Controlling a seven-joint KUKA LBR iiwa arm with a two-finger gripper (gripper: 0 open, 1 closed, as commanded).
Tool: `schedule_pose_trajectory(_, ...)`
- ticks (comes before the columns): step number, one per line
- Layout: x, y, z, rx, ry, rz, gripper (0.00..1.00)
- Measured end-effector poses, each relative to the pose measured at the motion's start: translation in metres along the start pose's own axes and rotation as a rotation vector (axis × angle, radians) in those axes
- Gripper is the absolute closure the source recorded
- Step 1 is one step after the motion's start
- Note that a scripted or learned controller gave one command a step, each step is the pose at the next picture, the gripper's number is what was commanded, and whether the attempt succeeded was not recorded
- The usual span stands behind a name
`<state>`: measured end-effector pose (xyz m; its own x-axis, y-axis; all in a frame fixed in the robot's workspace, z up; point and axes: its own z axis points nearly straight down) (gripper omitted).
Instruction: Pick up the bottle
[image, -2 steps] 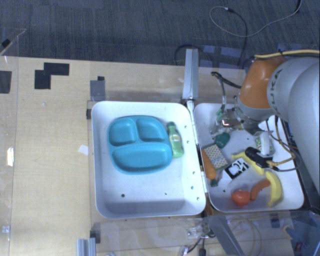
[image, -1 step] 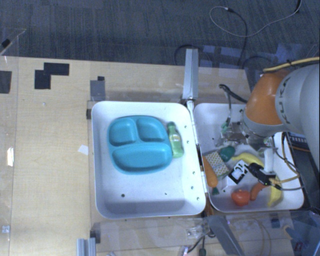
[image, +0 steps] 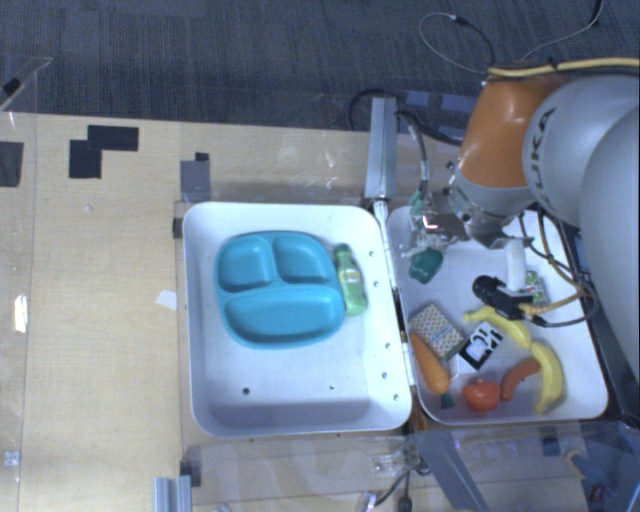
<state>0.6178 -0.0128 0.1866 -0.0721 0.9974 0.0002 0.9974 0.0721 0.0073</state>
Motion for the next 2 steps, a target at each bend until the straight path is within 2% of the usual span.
schedule_pose_trajectory(1,0.081,-0.014,0.002,0.005,0.0,0.166,1.0)
schedule_pose_trajectory(2,0.098,-0.013,-0.037,0.002,0.0,0.127,1.0)
